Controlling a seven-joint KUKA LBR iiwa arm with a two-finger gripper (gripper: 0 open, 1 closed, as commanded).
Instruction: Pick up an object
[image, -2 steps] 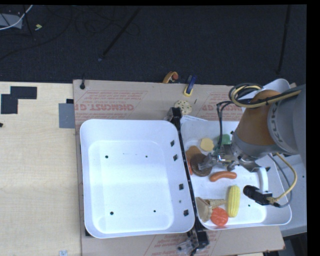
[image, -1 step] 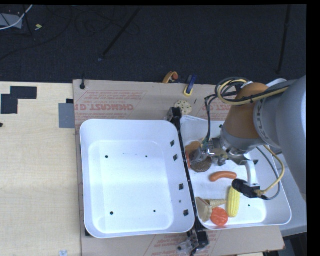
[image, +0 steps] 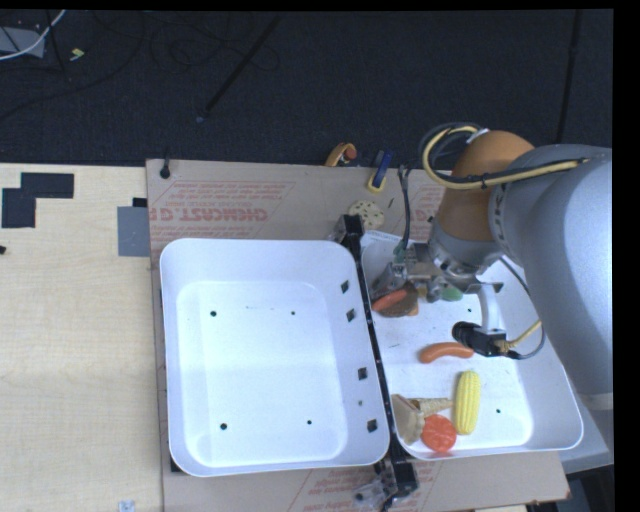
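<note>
- The gripper (image: 425, 277) is being held low near the back-left corner of the right bin (image: 545, 425), above a reddish-brown piece (image: 396, 300) lying close to that bin's left wall.
- Whether the claw is open, closed or gripping cannot be told; it is being masked by the wrist.
- A green piece (image: 453, 293) is lying just beside it, so the wrong piece may be getting nudged or pinched.
- An orange sausage (image: 446, 352), a corn cob (image: 466, 401) and a red slice (image: 438, 433) are lying toward the front edge, well apart.
- The left bin (image: 190, 265) is being kept out of this.
</note>
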